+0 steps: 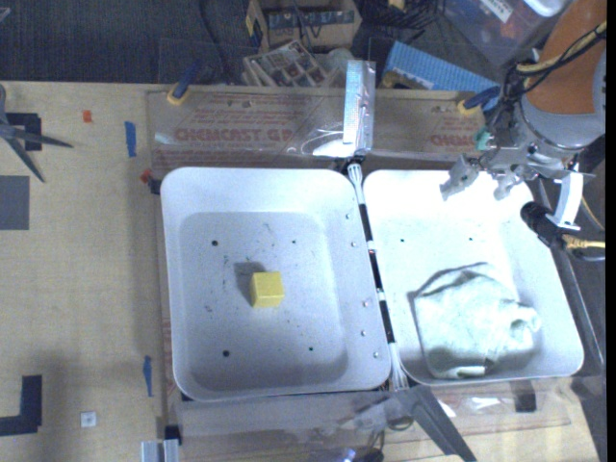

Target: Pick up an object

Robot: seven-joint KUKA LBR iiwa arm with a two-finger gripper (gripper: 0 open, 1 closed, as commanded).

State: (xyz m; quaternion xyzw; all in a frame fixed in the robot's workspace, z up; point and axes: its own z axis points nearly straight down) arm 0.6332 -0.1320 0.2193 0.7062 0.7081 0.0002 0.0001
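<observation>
We see two white bins side by side on the bench. The left bin point(192, 210) holds a small yellow block point(268, 289) lying near its middle. In the right bin point(414, 210) a crumpled white cloth point(474, 323) lies in the near part, toward the right wall. The gripper point(478, 178) hangs above the far right corner of the right bin, well apart from both the cloth and the block. Its two fingers stand spread apart, and nothing sits between them.
</observation>
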